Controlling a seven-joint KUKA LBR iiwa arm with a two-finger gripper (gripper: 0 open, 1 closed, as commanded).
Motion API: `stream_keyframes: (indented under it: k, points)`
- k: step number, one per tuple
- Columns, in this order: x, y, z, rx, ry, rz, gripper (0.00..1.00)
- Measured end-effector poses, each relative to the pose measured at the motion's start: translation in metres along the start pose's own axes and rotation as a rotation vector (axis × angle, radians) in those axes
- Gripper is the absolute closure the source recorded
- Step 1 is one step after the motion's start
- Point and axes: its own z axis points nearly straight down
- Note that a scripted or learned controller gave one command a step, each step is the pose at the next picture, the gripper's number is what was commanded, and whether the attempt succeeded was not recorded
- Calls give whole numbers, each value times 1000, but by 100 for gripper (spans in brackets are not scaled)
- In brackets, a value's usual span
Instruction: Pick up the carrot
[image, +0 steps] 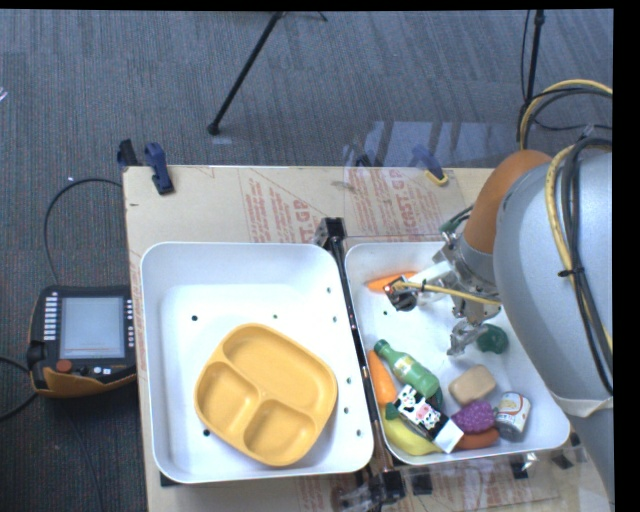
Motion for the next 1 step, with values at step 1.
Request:
stream_keyframes:
  k: [1]
  points:
    - [16, -41, 0, 2, -2, 65, 0]
